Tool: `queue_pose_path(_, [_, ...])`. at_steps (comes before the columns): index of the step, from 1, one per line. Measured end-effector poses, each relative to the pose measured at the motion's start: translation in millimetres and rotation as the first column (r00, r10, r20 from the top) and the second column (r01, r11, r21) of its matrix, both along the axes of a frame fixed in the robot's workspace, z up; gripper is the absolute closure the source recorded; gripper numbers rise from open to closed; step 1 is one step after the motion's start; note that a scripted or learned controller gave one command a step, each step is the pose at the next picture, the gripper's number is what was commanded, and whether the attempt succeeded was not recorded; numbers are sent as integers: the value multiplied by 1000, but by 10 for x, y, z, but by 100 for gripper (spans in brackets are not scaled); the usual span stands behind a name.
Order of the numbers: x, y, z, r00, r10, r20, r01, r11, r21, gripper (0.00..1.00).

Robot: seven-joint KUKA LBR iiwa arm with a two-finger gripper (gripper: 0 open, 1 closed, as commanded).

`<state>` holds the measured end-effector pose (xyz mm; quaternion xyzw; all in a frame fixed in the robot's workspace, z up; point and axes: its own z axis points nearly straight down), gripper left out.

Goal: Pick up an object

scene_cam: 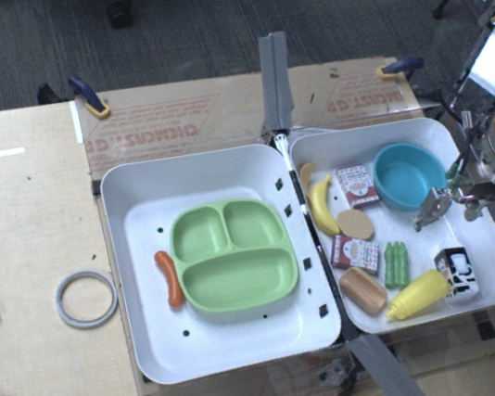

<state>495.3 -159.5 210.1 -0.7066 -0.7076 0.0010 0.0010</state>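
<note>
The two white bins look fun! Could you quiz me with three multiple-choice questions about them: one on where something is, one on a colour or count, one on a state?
1. Where does the orange carrot lie?
A. In the left bin, beside the green tray
B. In the blue bowl
C. On the bench by the ring

2. How many compartments has the green tray?
A. Two
B. Three
C. Five

3. How does the yellow bottle sit?
A. Standing upright
B. Lying on its side
C. Held up in the air

Answers:
1 A: the carrot rests on the left bin floor, left of the green tray.
2 B: two small above, one long below.
3 B: the yellow bottle lies flat in the right bin.
</note>
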Motion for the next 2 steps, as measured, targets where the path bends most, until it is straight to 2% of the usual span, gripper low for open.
queue_pose_path(1, [186, 37, -1188, 926, 377, 2, -377, 926, 1, 0])
queue_pose_path(2, [189, 30, -1098, 928, 373, 3, -373, 928, 1, 100])
